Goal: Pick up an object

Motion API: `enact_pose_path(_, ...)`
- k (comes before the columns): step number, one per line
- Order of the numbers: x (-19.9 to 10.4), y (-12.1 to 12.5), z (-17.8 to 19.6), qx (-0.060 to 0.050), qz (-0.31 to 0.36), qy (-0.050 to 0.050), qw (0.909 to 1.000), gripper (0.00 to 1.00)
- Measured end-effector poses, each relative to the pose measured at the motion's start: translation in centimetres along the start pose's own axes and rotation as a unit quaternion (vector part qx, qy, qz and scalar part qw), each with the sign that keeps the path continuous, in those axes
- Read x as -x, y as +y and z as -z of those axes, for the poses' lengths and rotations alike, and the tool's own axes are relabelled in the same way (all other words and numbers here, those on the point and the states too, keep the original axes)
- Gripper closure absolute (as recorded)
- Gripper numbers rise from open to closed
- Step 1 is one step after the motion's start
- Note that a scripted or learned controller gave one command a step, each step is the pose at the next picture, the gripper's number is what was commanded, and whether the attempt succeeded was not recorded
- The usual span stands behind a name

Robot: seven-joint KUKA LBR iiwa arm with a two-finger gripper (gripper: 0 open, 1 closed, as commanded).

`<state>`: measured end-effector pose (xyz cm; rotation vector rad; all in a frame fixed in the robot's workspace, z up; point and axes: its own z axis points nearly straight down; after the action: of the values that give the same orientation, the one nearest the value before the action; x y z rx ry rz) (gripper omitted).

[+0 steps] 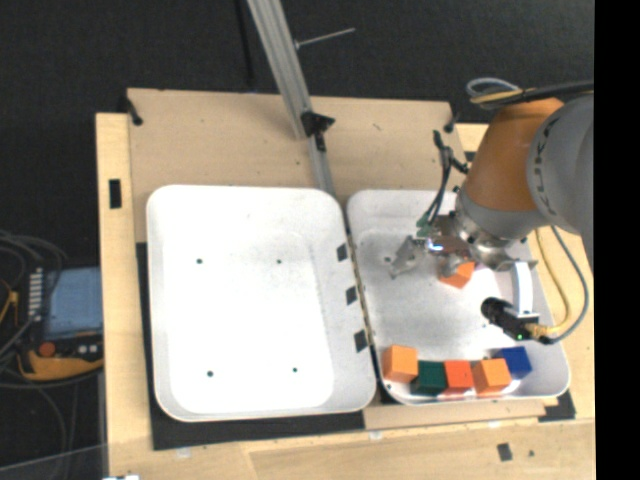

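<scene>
My gripper (pixel 425 250) hangs over the upper middle of the right bin (pixel 400 313), below the grey and orange arm (pixel 510 173). A small orange block (pixel 456 275) lies just right of and below the gripper, partly under the wrist; whether it is touched I cannot tell. Along the right bin's front wall stands a row of blocks: an orange one (pixel 401 362), a green one (pixel 431 376), two more orange ones (pixel 459 374) (pixel 492 373) and a blue one (pixel 518 360).
The left bin (pixel 245 298) lies beside the right one, with black clips (pixel 352 294) on the shared rim. A slanted metal strut (pixel 290 78) rises behind the bins. A black fitting with yellow cable (pixel 510 318) sits at the right bin's right side.
</scene>
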<state>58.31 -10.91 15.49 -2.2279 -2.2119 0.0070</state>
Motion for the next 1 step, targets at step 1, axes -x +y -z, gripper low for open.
enact_pose_path(1,0.15,-0.09,-5.25,0.000,0.002,0.000,1.0000,0.00)
